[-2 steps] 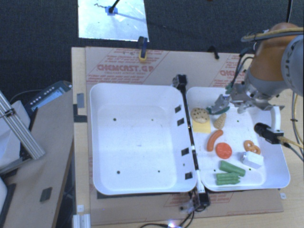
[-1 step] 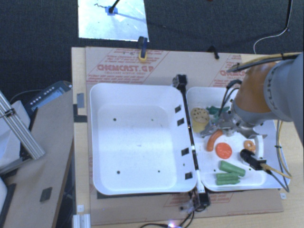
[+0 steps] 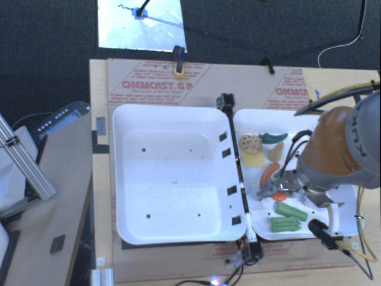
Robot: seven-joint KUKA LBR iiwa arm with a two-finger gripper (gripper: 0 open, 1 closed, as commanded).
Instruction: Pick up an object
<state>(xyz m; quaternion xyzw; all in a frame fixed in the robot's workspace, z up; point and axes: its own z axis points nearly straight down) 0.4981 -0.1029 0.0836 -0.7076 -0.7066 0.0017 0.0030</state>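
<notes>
Two-finger gripper [image 3: 272, 189], grip state indeterminate, sits over a long orange-red plastic piece [image 3: 269, 173] in the right shallow white bin [image 3: 250, 119] on a cardboard-covered bench [image 3: 238, 82].

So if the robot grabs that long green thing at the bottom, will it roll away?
Probably a little. The long green thing looks rounded like a pod, so a push could roll it. It lies flat in the right bin, whose wall should stop it. It seems small and likely light.

The worktop [image 3: 196, 81] is covered by a brown sheet printed with red lettering. Two shallow white bins rest on it side by side: the left bin [image 3: 172, 119], the right bin [image 3: 245, 119].
</notes>
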